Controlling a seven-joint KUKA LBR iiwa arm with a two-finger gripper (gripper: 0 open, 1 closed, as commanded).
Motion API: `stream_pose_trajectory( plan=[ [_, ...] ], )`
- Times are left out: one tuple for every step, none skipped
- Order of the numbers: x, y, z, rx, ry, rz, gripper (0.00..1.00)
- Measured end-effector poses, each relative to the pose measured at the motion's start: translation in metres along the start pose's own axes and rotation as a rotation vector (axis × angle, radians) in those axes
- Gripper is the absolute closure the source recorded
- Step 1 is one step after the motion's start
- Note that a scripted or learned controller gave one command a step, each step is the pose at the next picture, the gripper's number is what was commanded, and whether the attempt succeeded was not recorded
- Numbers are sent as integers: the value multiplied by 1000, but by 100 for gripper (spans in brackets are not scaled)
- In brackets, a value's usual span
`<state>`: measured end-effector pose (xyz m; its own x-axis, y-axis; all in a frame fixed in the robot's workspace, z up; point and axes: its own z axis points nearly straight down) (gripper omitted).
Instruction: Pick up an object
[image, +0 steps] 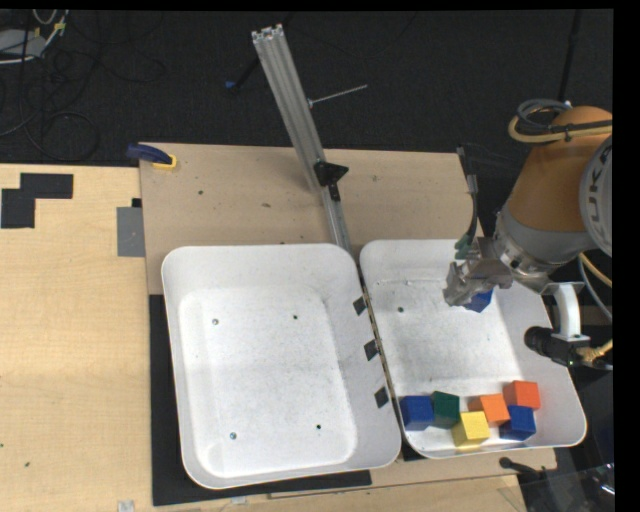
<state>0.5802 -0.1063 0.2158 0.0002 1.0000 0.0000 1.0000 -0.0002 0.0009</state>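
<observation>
one fixed camera looks down slantwise over both white bins (200, 275).

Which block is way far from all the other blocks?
The blue block right by the pincer, up in the right bin. The other blocks sit together at that bin's bottom edge.

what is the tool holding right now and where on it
A small blue block shows at the tool tip above the right bin, seemingly pinched by its upper side; the hold itself cannot be told for sure.
</observation>
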Motion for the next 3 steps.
stream_pose_trajectory(
  plan=[
    [47, 8, 8, 5, 2, -3, 100],
    [93, 17, -5, 2, 2, -4, 100],
    [145, 22, 4, 4, 2, -3, 100]
  ],
)
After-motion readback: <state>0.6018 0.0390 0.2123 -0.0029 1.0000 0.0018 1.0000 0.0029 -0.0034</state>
